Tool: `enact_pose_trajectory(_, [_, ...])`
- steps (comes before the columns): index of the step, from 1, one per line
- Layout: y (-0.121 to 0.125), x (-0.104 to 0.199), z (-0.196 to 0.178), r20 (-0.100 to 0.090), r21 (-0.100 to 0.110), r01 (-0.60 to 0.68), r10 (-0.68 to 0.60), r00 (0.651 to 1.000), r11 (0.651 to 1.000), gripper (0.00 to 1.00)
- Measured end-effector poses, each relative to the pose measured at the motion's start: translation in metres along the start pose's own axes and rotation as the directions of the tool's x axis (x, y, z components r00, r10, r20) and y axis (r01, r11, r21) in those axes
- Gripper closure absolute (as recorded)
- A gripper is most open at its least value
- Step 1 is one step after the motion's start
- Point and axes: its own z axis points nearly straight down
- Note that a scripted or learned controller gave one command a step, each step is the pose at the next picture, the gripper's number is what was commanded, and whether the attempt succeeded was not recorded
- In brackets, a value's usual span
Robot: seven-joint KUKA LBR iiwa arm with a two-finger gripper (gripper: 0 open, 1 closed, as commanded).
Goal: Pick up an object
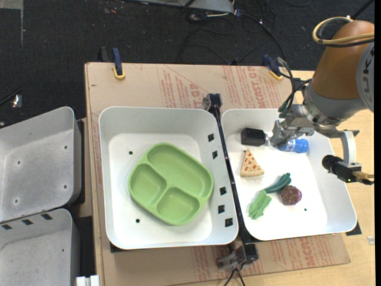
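Two white bins sit side by side on the counter (149,79), parted by a black divider (225,159). Left of the divider, a green sectioned plate (171,184) lies alone in the left bin (113,177). Right of the divider, the right bin (333,210) holds the small loose things: a black block (253,137) near the far end of the divider, a pizza-slice toy (251,164) just beside its middle with the tip pointing to the far side, a green leafy toy (266,196) whose long axis runs on a slant from near-left to far-right, and a dark red round thing (291,195) touching the leafy toy's far end. A blue thing (296,145) lies farther from the divider than the black block, its long axis roughly crosswise to the divider. The claw (284,137) hangs low right over the blue thing, judged the likely target since the arm is lowered there. The spread of the claw cannot be told.
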Motion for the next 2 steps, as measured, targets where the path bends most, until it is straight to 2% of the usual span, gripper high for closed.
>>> enact_pose_trajectory(1, [0.009, 0.056, 0.004, 0.001, 0.000, -0.002, 0.002, 1.000, 1.000, 1.00])
enact_pose_trajectory(2, [0.003, 0.116, 0.012, -0.001, 0.003, 0.000, 0.000, 1.000, 1.000, 1.00])
